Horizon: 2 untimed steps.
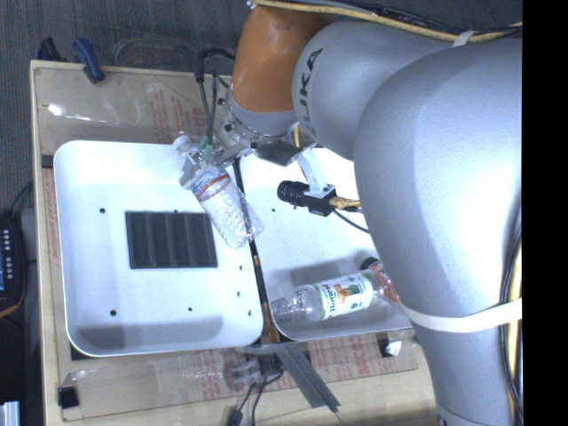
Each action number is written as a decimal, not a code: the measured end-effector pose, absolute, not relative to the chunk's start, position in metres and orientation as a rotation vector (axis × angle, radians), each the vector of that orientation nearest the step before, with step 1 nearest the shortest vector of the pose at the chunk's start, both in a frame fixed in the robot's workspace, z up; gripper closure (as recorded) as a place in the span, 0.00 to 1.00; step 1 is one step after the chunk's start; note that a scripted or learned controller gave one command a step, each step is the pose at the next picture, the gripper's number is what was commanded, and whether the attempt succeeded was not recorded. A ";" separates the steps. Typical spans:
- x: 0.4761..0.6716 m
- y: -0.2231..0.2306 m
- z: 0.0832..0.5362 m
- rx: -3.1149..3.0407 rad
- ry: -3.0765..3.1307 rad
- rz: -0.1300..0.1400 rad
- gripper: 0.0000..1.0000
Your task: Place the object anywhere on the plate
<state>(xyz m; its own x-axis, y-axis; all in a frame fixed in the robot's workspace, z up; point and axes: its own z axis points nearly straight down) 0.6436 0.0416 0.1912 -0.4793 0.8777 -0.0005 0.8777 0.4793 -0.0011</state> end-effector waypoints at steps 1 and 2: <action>0.578 0.085 0.203 -1.561 -2.725 0.003 1.00; 0.588 0.025 0.225 -1.519 -2.749 0.002 1.00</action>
